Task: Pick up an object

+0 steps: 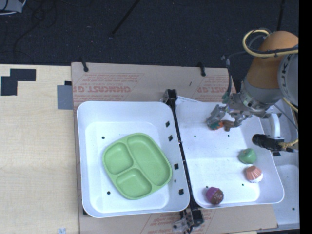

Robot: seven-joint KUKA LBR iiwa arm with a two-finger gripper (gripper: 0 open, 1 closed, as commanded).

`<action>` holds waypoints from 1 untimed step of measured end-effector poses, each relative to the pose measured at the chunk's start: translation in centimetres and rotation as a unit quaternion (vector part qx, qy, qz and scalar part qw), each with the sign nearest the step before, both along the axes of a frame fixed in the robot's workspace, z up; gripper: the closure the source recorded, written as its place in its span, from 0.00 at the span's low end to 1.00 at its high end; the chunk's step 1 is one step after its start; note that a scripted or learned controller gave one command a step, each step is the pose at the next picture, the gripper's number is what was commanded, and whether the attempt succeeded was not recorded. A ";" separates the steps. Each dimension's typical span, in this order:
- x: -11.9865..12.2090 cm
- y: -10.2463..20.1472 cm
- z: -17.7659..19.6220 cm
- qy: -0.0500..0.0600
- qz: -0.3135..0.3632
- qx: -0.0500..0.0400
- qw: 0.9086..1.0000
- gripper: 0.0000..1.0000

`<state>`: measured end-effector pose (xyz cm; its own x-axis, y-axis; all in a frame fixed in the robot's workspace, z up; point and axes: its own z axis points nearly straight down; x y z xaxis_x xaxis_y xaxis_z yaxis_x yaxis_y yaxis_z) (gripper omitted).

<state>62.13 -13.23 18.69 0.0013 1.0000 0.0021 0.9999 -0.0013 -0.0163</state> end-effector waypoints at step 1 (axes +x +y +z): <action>0.3 0.0 0.9 -0.008 0.001 -0.001 1.000 0.00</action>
